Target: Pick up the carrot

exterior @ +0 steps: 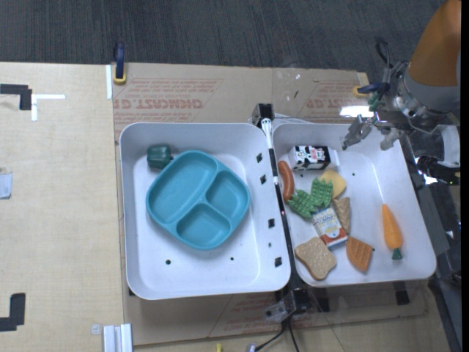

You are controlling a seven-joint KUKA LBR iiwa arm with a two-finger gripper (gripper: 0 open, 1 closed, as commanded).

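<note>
Carrot (392, 229) (right bin) well below gripper (372, 132) — apart.

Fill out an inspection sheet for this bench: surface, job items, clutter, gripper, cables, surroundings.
Surface: two shallow white bins side by side, left bin and right bin, on a cardboard sheet over a wooden bench.
Job's things: carrot lies apart from the other food near the right bin's right wall, green end toward the front.
Clutter: right bin holds a sausage, milk carton, green leafy piece, juice box and bread slice; left bin holds a blue divided plate and a small green item.
Grippers: gripper above the right bin's back right corner, away from the carrot; jaws unclear.
Cables: black cable at the front edge.
Surroundings: dark floor; clamps on the cardboard.
</note>
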